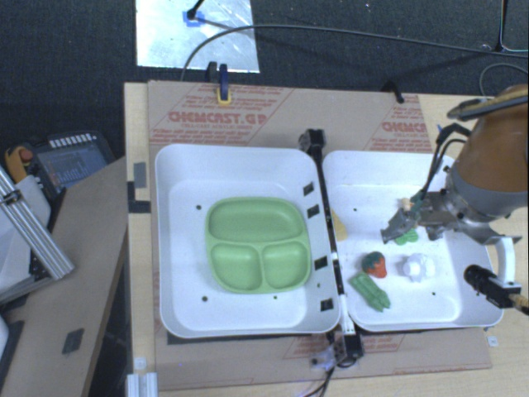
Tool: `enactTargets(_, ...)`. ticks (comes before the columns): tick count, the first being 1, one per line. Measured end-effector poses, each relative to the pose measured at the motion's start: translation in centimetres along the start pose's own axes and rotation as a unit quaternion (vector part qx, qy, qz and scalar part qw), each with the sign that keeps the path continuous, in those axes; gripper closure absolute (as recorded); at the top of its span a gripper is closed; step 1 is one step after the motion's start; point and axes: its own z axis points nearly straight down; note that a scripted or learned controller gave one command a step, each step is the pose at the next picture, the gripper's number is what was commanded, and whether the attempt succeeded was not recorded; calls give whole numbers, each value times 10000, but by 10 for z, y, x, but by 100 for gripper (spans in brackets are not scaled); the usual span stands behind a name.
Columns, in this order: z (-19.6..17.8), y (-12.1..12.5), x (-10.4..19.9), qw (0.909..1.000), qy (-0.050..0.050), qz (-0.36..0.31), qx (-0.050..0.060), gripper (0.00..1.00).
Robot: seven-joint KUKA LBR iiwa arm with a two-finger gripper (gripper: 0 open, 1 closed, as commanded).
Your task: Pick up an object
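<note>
Camera view | gripper [398,231] low in right bin [364,176], directly over small green object [406,238] | contact unclear | jaws' state: cannot tell

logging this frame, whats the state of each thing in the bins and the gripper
green divided plate: upright in the left bin, nothing in its compartments
strawberry toy: lying loose in the right bin
green pickle-like toy: lying loose, near the front wall
white object: lying loose
small green object: right at the gripper tip, grasp unclear
</note>
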Motion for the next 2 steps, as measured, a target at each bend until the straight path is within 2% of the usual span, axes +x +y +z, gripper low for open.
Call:
enactTargets(1,-5,3,0,10000,-8,-11,-56,0)
enactTargets(2,38,-1,-2,10000,-4,1,-39,0)
